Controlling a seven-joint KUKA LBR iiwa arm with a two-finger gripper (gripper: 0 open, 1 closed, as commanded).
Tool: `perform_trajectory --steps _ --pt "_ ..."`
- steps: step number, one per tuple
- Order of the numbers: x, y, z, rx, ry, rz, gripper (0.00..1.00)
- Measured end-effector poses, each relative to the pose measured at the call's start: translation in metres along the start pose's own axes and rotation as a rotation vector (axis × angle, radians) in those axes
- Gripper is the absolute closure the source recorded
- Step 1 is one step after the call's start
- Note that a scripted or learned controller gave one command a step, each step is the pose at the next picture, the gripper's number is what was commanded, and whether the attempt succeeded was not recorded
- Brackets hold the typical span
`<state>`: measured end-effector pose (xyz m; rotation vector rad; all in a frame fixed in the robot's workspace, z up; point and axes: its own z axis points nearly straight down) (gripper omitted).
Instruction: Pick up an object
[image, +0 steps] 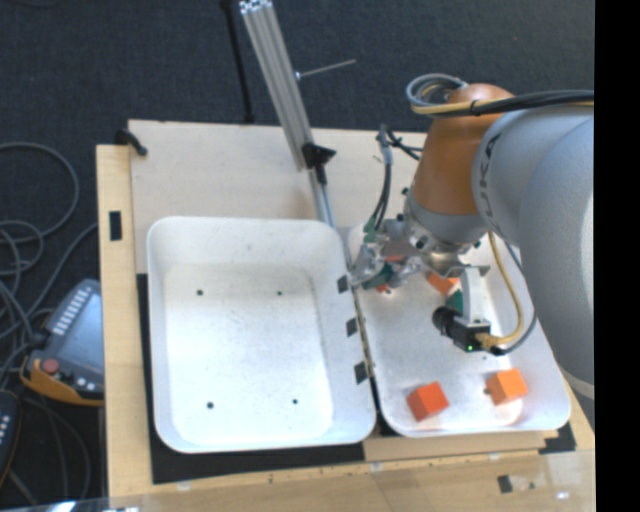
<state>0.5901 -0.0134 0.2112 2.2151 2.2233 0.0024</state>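
**Reaching into right bin**

Lying near the front rim of the right bin (545, 415): two orange blocks (428, 400), (506, 386), apart. Farther back, gripper (385, 262) low at bin's left wall; jaw state cannot be told. Left bin (170, 250) beside.

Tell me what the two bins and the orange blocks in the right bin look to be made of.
The left bin and right bin look like thin moulded plastic: matte white, rounded rims, dark speckling. The two orange blocks have a dull, even colour with crisp edges, perhaps painted wood or foam; the view leaves it open.
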Motion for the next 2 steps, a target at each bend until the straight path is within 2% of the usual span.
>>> perform_trajectory --steps 1,2 --pt "0.0790 -0.0621 -0.0408 0.002 0.006 -0.008 1.00" --pt "0.0724 -0.0601 -0.0489 0.004 0.000 -0.006 1.00"
